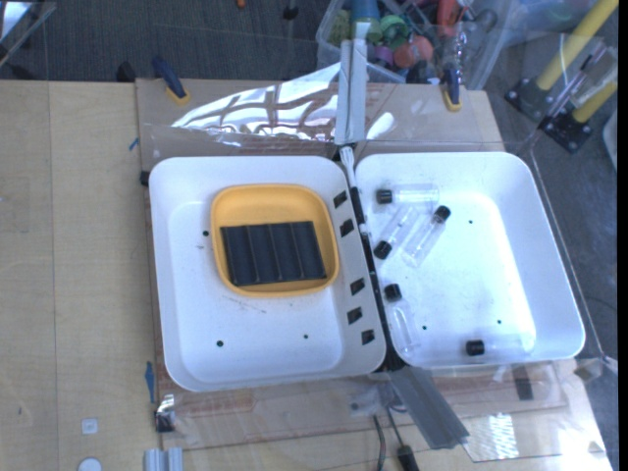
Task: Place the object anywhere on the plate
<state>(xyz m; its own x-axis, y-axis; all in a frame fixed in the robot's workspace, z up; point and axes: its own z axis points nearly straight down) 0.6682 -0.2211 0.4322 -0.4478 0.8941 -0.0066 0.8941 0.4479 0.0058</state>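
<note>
A yellow plate (271, 200) with rounded corners lies in the left white bin (255, 349), toward its back. A black ribbed rectangular object (273, 252) rests flat on the plate and covers most of its front half. The right white bin (515, 263) holds several clear vials with black caps: one (407, 196) near the back, two (422, 232) side by side in the middle, one (400, 314) by the divider, and one (494, 345) at the front.
A divider with black clips (354, 258) runs between the bins. Crinkled clear plastic sheet (275, 114) lies behind the left bin. A clear tub of colourful toys (422, 18) stands at the back. A grey metal bracket (424, 407) sits at the front edge.
</note>
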